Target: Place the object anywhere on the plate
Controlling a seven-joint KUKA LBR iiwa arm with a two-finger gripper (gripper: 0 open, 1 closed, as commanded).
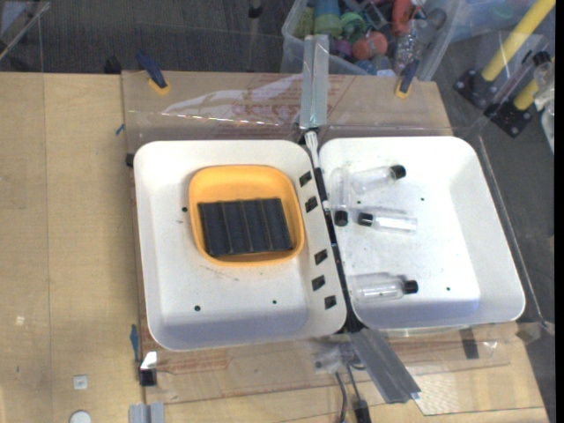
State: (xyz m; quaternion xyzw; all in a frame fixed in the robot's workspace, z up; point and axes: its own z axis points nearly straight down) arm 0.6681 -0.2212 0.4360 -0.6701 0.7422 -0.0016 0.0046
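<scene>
An orange plate (pixel 204 187) lies in the left bin (pixel 167 298). A black ribbed block (pixel 245 226) rests flat on the plate, covering most of its middle and front. In the right bin (pixel 458 263) lie three clear vials with black caps: one at the back (pixel 374 176), one in the middle (pixel 386 222), one toward the front (pixel 382 285).
A metal divider strip (pixel 313 95) runs between the bins, with black tabs along the seam. A clear tub of coloured toys (pixel 370 11) stands behind the bins. Yellow-and-black equipment (pixel 515 51) sits at the back right. Bare wooden bench lies to the left.
</scene>
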